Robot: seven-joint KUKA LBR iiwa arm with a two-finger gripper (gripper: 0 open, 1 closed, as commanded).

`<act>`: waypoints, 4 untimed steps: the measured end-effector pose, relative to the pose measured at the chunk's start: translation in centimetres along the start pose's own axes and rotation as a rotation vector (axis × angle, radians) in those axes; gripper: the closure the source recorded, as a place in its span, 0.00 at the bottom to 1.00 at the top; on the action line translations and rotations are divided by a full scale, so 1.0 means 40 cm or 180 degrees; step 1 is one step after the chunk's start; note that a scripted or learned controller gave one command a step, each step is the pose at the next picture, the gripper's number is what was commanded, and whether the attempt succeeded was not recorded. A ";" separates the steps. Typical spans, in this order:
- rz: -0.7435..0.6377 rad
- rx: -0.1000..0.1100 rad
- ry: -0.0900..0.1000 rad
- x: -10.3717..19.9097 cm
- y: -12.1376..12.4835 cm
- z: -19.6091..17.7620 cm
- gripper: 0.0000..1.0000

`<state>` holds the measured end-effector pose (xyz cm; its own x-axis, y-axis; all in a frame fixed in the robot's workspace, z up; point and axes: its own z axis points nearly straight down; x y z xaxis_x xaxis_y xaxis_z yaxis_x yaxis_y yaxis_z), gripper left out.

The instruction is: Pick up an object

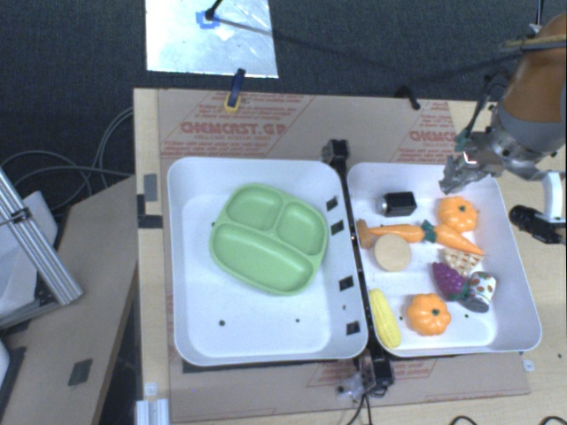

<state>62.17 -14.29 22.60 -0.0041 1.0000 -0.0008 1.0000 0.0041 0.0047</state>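
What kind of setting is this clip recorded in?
Probably a robotics lab bench for pick tests: two white bins on a board, toy food such as a pumpkin and corn, loose cables, and the claw.

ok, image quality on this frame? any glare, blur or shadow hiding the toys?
Camera view: lighting even, shadows soft. Glare washes out the shiny sheet at the top. The gripper over the right bin looks slightly soft, its detail hard to read. The carrots, pumpkins and green plate in the left bin are clear, colours mildly washed.
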 end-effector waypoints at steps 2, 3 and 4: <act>-0.0014 0.0008 0.0005 0.227 -0.015 -0.001 1.00; 0.0006 0.0005 0.0003 0.204 0.001 -0.015 1.00; 0.0011 0.0010 0.0002 0.186 -0.008 -0.014 1.00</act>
<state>61.81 -6.86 23.17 -0.0006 1.0000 -0.0001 1.0000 0.0006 0.0015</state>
